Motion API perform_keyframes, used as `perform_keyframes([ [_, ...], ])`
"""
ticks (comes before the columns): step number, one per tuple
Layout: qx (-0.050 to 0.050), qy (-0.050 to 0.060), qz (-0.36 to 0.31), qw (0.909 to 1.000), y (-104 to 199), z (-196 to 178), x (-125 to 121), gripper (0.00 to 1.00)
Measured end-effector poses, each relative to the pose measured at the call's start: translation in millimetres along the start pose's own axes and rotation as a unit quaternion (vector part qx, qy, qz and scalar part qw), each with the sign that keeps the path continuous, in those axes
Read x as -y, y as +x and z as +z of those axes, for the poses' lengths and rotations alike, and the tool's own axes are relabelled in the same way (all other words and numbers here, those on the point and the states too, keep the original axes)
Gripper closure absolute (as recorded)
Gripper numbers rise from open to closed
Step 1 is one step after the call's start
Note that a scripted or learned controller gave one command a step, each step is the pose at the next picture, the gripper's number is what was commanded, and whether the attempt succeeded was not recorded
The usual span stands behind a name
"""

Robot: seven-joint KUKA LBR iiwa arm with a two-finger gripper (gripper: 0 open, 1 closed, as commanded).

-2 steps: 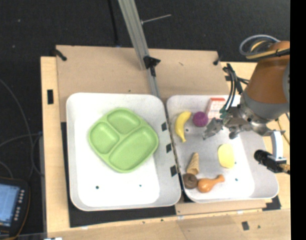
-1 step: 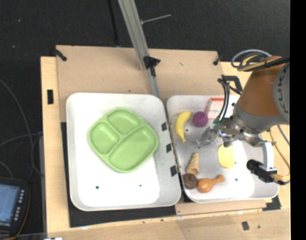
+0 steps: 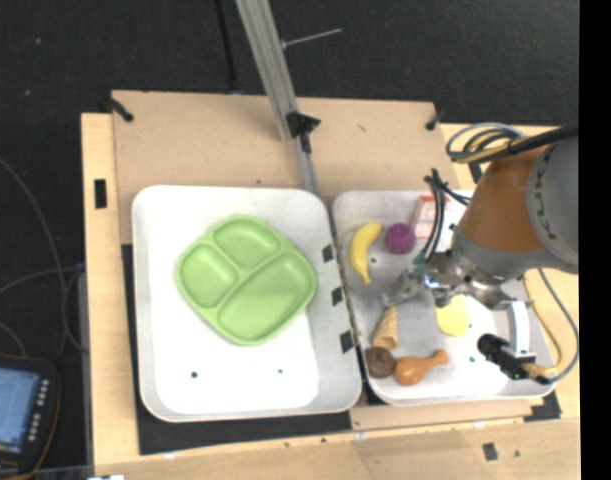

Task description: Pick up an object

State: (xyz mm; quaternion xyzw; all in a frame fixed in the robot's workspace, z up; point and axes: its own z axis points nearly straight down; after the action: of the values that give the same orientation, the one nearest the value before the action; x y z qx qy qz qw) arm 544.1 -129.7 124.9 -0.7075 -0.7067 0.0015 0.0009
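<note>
Two bins | left bin [image 3: 165, 368]: green tray [image 3: 247, 279] | right bin [image 3: 357, 208]: banana [image 3: 363, 249], ice-cream cone [image 3: 386, 325]

camera view: fixed overhead, slanted downward | mid-range | both white bins [image 3: 150, 298] framed | arm [image 3: 515, 208] enters frame right

A robotics lab test bench, staged for machine handling trials.

A plain light-wood bench [image 3: 265, 148] stands on dark carpet, carrying two shallow white plastic bins [image 3: 155, 368] side by side, the right one stocked with toy food rather than real groceries. A slanted aluminium mast [image 3: 265, 48] is fixed near the bench's far edge. Loose black cables [image 3: 25, 228] trail over the floor beyond its left edge, beside a handheld control pendant with a blue screen [image 3: 15, 408] off the near left corner.
</note>
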Motion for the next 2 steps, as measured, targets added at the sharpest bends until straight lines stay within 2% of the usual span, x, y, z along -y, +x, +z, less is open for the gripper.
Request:
perform_keyframes([
  [1, 0.000, -0.004, 0.002, 1.0000, -1.5, -13.8, -2.3, 1.00],
  [2, 0.001, -0.005, -0.002, 1.0000, 3.5, -69.1, 3.5, 1.00],
])
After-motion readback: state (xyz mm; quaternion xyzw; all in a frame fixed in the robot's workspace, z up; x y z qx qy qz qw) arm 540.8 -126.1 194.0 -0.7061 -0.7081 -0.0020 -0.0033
